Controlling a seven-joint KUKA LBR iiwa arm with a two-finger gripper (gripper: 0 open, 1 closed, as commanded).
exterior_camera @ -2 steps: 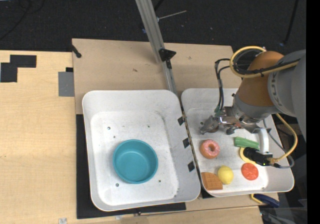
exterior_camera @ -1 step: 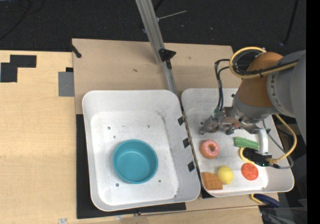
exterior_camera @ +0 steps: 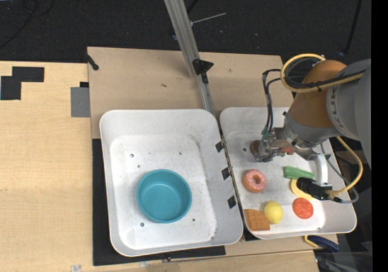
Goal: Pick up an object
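Note:
My gripper (exterior_camera: 262,149) is down in the right bin (exterior_camera: 242,120), near its middle, with the grey arm and orange band (exterior_camera: 315,98) rising to the right. Just below the gripper lies a pink frosted donut (exterior_camera: 254,180). A green item (exterior_camera: 298,173) and a yellow banana (exterior_camera: 301,188) lie to the right of the donut, partly under the arm's cable. Along the front of the bin sit a waffle-like orange square (exterior_camera: 257,220), a yellow lemon (exterior_camera: 273,212) and a red tomato (exterior_camera: 302,208). Nothing is visibly held.
The left bin (exterior_camera: 182,134) holds a teal bowl (exterior_camera: 163,195). A slanted metal rail (exterior_camera: 185,31) rises behind the bins. Black and yellow cables (exterior_camera: 339,189) loop around the arm at the right bin's edge. Clips (exterior_camera: 225,172) mark the seam between the bins.

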